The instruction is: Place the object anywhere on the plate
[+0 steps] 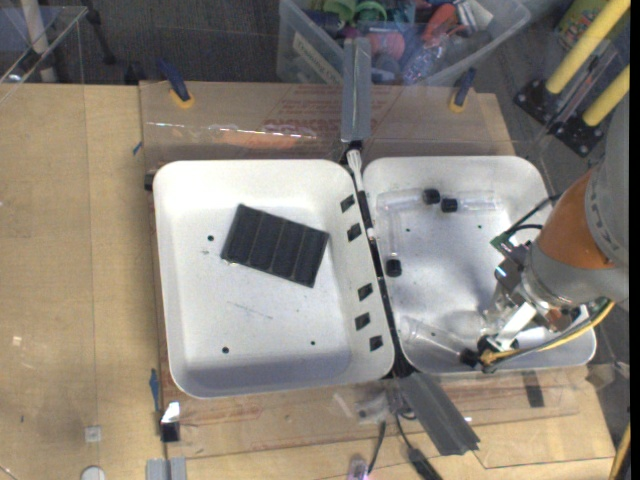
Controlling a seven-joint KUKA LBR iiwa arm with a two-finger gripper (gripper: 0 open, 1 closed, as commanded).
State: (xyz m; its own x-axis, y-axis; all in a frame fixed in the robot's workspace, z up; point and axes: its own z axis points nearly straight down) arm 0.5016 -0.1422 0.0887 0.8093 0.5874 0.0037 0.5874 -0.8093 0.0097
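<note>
Since the plate lies in the left bin and the gripper is down in the right bin, the coming move turns on a carry leftward over the ridge where the two bins meet.

Camera view: the plate is a dark, flat, matte rectangle with ribs across its width. Its long axis slopes gently, the end nearer the gripper sitting a little lower in the picture. It lies flat on the bin floor with bare white around it. Well to the right of the plate and lower in the picture, the gripper sits close to the right bin's floor, hung from the grey arm with its orange band. How far it is open, and whether it has hold of anything, cannot be told: pale and yellow-black parts crowd together at its tip.

Which thing is the object is also uncertain. The likeliest candidates are three small black pieces, rounded, hard-looking and hardly bigger than buttons. All lie right of the plate, between it and the gripper, and apart from both. Both bins are smooth, glossy white plastic with rounded corners, so small pieces would probably slide.
</note>
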